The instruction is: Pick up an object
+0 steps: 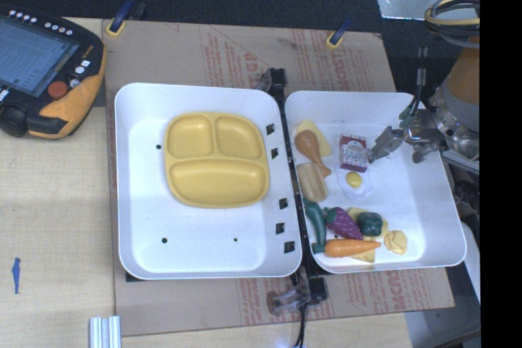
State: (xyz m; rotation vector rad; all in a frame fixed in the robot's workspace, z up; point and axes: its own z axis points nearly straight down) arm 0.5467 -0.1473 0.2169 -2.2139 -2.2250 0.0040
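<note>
Cardboard-covered bench [245,53], two white bins [147,175], pendant [45,81] at left edge.

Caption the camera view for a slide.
Tool hovers over the right bin of toy food; yellow divided plate sits in the left bin.

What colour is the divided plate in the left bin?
Pale yellow; the divided plate shows clearly in the camera view.
</note>
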